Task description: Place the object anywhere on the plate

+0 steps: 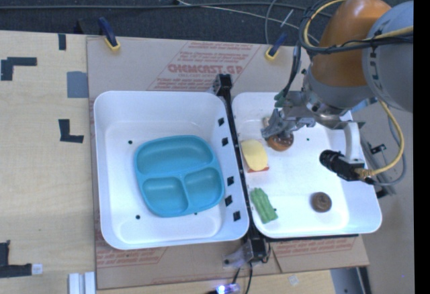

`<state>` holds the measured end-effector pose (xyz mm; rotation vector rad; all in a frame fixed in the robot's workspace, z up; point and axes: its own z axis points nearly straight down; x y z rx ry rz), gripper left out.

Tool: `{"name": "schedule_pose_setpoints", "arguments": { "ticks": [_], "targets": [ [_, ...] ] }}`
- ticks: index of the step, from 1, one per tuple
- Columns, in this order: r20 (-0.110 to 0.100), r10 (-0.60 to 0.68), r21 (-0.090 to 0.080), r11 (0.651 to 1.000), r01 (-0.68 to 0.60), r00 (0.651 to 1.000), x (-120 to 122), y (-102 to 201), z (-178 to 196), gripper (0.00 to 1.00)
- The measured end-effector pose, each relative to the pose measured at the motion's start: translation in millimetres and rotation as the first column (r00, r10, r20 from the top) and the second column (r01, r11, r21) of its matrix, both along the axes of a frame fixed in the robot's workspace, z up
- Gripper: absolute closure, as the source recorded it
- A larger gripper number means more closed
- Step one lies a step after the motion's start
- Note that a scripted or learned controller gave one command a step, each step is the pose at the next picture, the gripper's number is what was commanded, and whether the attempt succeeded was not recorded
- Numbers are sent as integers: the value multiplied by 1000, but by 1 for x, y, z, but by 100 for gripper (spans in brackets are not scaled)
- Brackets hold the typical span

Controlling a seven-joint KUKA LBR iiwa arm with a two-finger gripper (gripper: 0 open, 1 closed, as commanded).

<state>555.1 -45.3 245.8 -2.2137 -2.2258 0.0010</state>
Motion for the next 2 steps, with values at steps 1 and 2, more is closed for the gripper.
{"name": "schedule_pose_setpoints", "arguments": {
  "ticks": [1,2],
  "targets": [
    [0,2,1,1000,-2,1000,-12,52,5,100],
    [-2,1,0,1000,-1,1000,-21,103,-13,100]
  ]
}}
